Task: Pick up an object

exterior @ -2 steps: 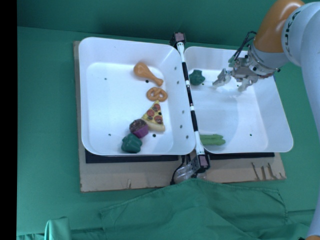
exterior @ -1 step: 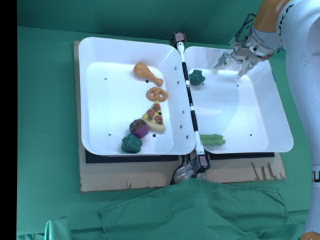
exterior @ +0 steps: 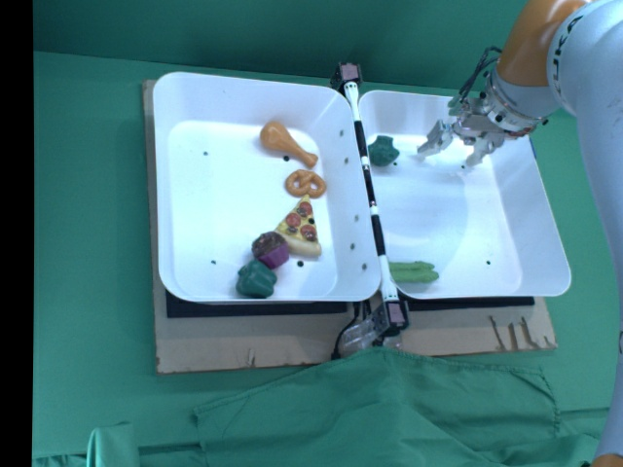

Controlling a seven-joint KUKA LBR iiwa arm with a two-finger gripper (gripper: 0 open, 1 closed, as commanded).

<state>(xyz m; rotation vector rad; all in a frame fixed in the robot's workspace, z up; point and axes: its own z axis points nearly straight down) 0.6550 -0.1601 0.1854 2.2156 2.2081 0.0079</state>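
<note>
My gripper (exterior: 454, 151) hangs over the back of the right bin (exterior: 531, 207), fingers spread open with nothing between them. A dark green broccoli-like piece (exterior: 383, 151) lies to its left by the divider. A green bean pod (exterior: 414, 272) rests at the right bin's front left. In the left bin (exterior: 195, 173) lie a chicken drumstick (exterior: 286, 142), a pretzel (exterior: 305, 183), a pizza slice (exterior: 300, 227), a purple-and-brown cupcake-like piece (exterior: 271, 249) and a green pepper (exterior: 256, 279).
A black-and-white divider rail (exterior: 369, 193) runs between the bins. Both bins sit on a cardboard sheet (exterior: 292, 343). Crumpled green cloth (exterior: 389, 407) lies in front of the bench.
</note>
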